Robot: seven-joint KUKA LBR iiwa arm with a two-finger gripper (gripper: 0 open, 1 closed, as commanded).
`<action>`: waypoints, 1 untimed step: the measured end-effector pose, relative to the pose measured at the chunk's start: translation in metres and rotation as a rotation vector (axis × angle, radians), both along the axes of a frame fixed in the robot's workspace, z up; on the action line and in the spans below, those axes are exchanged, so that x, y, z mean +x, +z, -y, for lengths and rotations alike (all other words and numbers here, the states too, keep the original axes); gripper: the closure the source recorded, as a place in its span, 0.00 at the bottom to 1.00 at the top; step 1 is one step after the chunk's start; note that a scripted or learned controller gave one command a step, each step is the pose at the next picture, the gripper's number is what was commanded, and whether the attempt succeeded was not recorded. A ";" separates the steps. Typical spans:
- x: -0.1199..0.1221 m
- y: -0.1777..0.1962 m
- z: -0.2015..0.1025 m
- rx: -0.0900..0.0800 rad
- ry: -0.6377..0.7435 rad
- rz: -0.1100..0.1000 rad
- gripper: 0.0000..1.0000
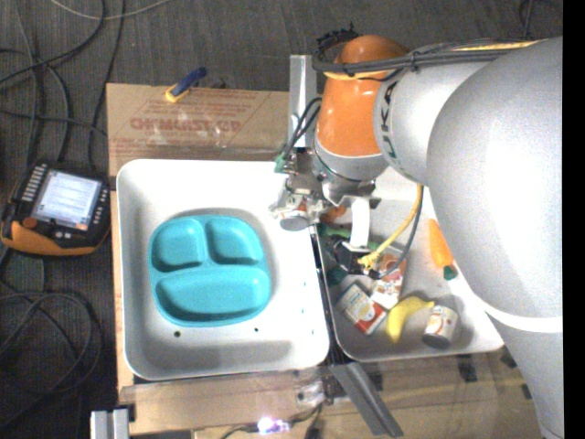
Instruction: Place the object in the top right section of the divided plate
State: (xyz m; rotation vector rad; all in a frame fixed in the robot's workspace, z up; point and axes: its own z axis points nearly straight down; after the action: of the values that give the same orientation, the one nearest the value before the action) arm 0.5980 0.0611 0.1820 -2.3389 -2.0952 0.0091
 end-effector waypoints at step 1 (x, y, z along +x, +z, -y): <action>-0.021 0.055 -0.068 0.001 -0.068 0.001 1.00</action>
State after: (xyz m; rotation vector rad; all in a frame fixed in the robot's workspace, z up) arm 0.5773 0.1288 0.2370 -2.4086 -2.0147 0.0069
